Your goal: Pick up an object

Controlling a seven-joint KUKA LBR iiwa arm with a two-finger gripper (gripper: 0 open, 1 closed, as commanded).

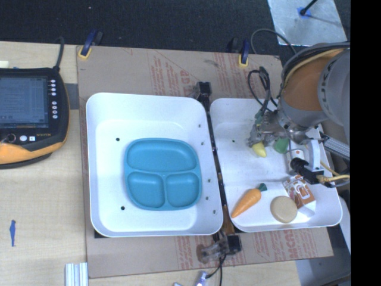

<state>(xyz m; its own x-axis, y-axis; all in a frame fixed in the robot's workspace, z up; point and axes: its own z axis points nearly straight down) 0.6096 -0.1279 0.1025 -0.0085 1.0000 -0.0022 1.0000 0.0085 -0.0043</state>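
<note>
The counter (47, 219) is carrying two white bins side by side. The left bin (107, 159) is holding a blue divided plate (162, 173). The arm (315, 82) is reaching in from the right over the far part of the right bin (238, 115), its pincer (266, 137) hanging just above a small yellow piece (259, 150) and a green piece (281, 145). A carrot (246, 202), a round tan bun (284, 210) and a small carton (299, 192) are lying along the bin's near edge. A tablet controller (30, 115) is sitting far left.

The grey arm (315, 94) reaches in from the right, its end effector (262, 137) lowered.
</note>
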